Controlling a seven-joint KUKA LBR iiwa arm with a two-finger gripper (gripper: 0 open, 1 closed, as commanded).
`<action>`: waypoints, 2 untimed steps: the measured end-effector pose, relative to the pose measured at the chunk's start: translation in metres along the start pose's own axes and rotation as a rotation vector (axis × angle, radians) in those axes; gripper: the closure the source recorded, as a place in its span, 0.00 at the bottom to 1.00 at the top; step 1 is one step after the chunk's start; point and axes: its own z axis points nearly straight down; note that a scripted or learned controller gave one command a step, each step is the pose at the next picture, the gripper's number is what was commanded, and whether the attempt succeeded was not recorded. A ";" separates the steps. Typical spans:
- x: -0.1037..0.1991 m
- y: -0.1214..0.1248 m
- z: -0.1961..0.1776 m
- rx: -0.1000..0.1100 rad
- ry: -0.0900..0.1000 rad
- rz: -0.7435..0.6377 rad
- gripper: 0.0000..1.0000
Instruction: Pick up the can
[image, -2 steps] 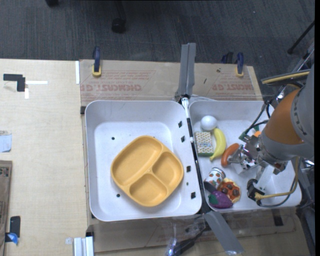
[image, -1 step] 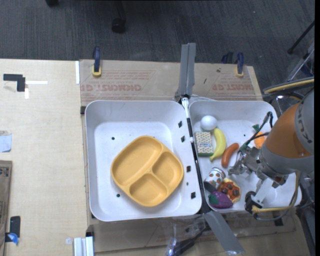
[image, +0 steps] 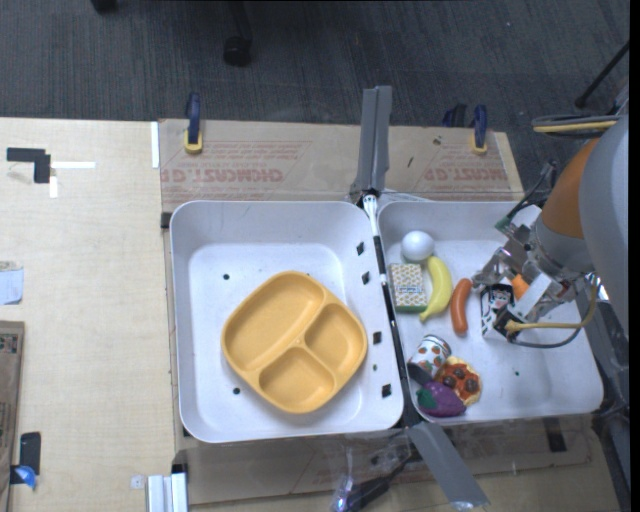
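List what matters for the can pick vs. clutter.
Job: can, on its side in the right bin; gripper.
Clutter: yellow plate, banana, sausage, white ball, cracker box, pizza slice.

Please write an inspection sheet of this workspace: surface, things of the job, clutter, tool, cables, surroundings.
Surface: two white bins side by side; left bin, right bin, on cardboard held by clamps.
Job's things: can lies at the right bin's lower left, beside a pizza toy and a purple toy.
Clutter: yellow tray in the left bin; in the right bin a white ball, banana, sausage, small box.
Tool: tool is low over the right bin's middle, right of the sausage, apart from the can; grip state cannot be told.
Cables: yellow cable loops beside the tool.
Surroundings: wooden bench, dark floor.
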 end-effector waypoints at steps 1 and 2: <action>0.000 0.000 -0.009 0.001 -0.002 -0.003 1.00; -0.004 0.003 -0.144 0.000 -0.001 0.031 1.00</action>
